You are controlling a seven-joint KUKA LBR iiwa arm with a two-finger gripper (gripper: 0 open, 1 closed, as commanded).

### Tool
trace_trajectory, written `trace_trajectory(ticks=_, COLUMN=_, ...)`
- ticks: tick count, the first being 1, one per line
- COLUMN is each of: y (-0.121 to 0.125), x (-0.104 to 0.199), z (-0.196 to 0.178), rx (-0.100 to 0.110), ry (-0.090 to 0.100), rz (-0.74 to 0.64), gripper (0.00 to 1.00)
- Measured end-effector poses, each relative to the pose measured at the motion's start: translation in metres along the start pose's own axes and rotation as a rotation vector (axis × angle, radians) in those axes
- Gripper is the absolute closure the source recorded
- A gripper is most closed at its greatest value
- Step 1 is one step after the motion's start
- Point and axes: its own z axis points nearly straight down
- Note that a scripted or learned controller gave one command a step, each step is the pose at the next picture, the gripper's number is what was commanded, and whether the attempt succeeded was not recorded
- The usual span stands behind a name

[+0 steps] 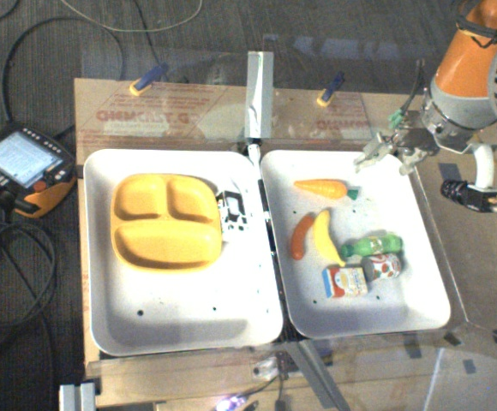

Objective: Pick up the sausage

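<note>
The sausage [301, 235] is a short reddish-orange link lying in the right bin [420, 238], just left of a yellow banana [324, 237] and touching it. My gripper [389, 156] hangs over the bin's far right corner, well up and to the right of the sausage, with its fingers spread apart and nothing between them.
In the right bin also lie a carrot [321, 188], a green bottle [373, 247], a small carton [344, 282] and a red can [383, 267]. The left bin [180, 311] holds a yellow divided plate [166, 221]. A pendant [21, 166] sits on the floor at left.
</note>
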Motion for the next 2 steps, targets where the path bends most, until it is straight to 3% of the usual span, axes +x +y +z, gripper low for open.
trace_trajectory(ticks=1, y=0.036, x=0.070, z=0.098, rx=0.000, ry=-0.002, rz=-0.352, gripper=0.00)
trace_trajectory(ticks=2, y=0.030, x=0.157, z=0.054, rx=-0.001, ry=-0.001, rz=-0.315, gripper=0.00)
